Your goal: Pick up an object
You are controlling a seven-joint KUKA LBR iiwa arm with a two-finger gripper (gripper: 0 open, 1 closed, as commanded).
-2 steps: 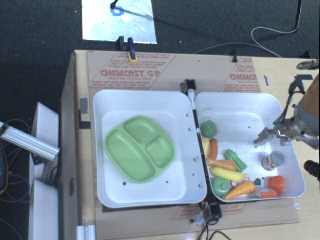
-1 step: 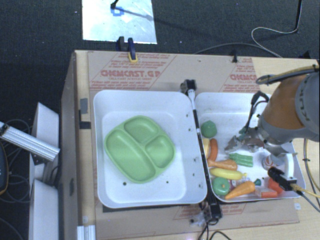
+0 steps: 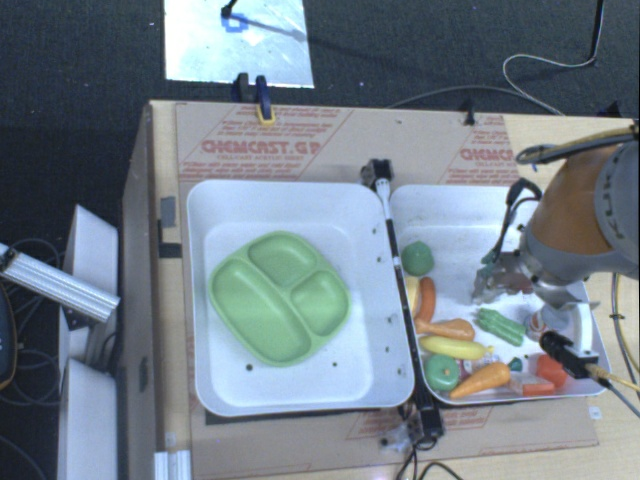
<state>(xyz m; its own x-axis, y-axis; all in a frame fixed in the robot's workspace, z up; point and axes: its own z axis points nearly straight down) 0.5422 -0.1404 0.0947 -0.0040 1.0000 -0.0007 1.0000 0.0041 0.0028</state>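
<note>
Arm (image 3: 585, 208) comes in from 3 o'clock; claw (image 3: 497, 284) sits low in the right bin (image 3: 450, 208), at about its centre. Can't tell whether the claw is apart or together, and nothing visibly between it. Toy food is piled along the right bin's 6–7 o'clock side: green round fruit (image 3: 417, 258) at 9 o'clock against the divider, carrot (image 3: 427, 298) just below it, green cucumber (image 3: 499, 325) just under the claw at 5 o'clock, banana (image 3: 453, 347) below that, green apple (image 3: 441, 371) and second carrot (image 3: 480, 377) at the front wall, red pieces (image 3: 545, 373) at the 5 o'clock corner. Left bin (image 3: 230, 208) carries a green sectioned plate (image 3: 279, 296), roughly central. Both bins sit on the table (image 3: 300, 138).
</note>
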